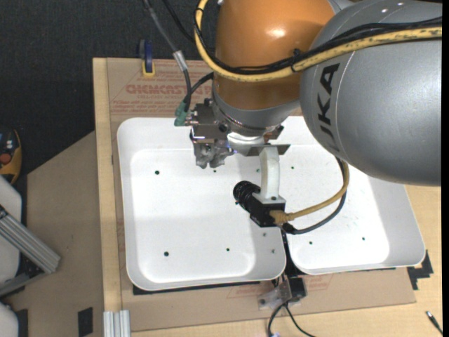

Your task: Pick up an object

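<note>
Dark floor all round, tan board (pixel 109 272) on the bench carrying both bins. My arm (pixel 379 83) takes up the top right, with the orange band (pixel 273 34) sitting over the seam between the bins. Left bin (pixel 182 223) is the bigger open area: white floor, bare where I can see it apart from a few small black dots (pixel 158 173), which look like marks or holes and nothing to grab. Right bin (pixel 365 216) has only its lower half in sight; the arm covers the rest. My gripper (pixel 210 154) hangs over the upper middle of the left bin, near the back wall and pointing down. Too dark and too small to read: can't tell if it's wide or narrow, and I can't make out anything held in it. Just right of it and lower, a black unit (pixel 247 195) on a white bracket rides with the wrist, with a yellow cable (pixel 330 202) looping off it. That's rig, not target. The key relation is where the object lies from the gripper, and I can't tell. My guess is that any target is under the arm, so to the gripper's right. I wouldn't commit a descent on this. A blue clamp (pixel 147 58) sits at the board's far left corner.
</note>
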You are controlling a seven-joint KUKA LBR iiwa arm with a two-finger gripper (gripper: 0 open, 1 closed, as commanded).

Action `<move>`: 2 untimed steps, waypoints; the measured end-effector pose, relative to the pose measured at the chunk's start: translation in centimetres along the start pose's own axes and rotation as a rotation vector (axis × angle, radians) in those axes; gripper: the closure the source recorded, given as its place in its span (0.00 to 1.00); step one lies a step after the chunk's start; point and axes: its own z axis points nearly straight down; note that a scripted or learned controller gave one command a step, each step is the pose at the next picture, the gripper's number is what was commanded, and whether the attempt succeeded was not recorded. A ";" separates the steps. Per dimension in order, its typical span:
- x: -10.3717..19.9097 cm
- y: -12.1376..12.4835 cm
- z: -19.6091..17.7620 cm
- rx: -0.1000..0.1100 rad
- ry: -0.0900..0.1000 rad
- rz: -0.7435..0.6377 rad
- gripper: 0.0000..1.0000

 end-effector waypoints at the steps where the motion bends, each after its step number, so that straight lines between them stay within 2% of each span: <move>1: 2.0 6.4 7.4 0.002 -0.003 -0.001 1.00; 2: 2.0 5.2 3.9 -0.005 0.001 -0.003 1.00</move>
